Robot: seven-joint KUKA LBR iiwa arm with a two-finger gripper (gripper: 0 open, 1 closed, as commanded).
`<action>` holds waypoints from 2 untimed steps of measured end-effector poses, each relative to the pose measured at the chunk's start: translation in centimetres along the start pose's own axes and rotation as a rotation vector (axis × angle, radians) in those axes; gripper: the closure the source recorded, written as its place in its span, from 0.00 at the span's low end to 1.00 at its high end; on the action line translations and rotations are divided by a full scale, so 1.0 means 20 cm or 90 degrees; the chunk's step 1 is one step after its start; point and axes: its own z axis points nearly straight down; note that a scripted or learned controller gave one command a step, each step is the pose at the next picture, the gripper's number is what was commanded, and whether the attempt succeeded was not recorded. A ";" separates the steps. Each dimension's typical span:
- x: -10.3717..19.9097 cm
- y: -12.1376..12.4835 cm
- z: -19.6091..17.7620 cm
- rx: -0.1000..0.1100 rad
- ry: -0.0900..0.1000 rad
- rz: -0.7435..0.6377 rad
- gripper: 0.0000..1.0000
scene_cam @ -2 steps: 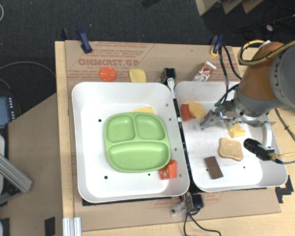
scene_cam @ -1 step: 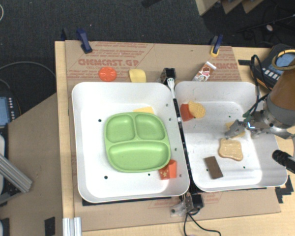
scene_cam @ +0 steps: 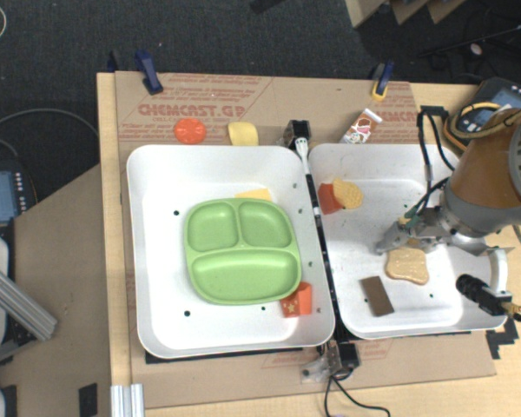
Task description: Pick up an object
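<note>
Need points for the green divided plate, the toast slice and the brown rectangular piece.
green divided plate [scene_cam: 241,252]: camera view, on the ridge between its compartments.
toast slice [scene_cam: 406,268]: camera view, middle of its top face.
brown rectangular piece [scene_cam: 378,295]: camera view, centre of its flat top.

We see two bins [scene_cam: 156,320] of smooth, glossy white plastic resting on a matt brown cardboard sheet [scene_cam: 269,98]. The green divided plate [scene_cam: 241,250] looks like smooth plastic with a soft sheen. Beyond the tabletop, the floor [scene_cam: 156,16] is dark, rough carpet.
</note>
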 end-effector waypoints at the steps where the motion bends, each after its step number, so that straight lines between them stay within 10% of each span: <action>1: -0.03 -0.07 -0.01 -0.001 -0.001 0.001 0.00; 2: -0.25 -0.12 -0.05 -0.004 -0.004 0.003 0.00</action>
